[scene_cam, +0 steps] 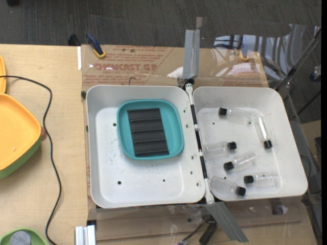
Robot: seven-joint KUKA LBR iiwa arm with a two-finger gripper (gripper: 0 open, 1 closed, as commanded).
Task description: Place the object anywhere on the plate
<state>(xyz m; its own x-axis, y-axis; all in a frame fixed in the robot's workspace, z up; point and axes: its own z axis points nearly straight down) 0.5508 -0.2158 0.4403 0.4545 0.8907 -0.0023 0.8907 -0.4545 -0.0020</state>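
Dark grey carpet floor lies beyond a light wooden bench under even light.

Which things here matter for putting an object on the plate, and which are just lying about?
For the job:
- teal plate in the left bin, with a dark ridged block lying on it
- clear black-capped tubes in the right bin

Just lying about:
- orange dishes on the bench
- black cable
- cardboard behind the bins
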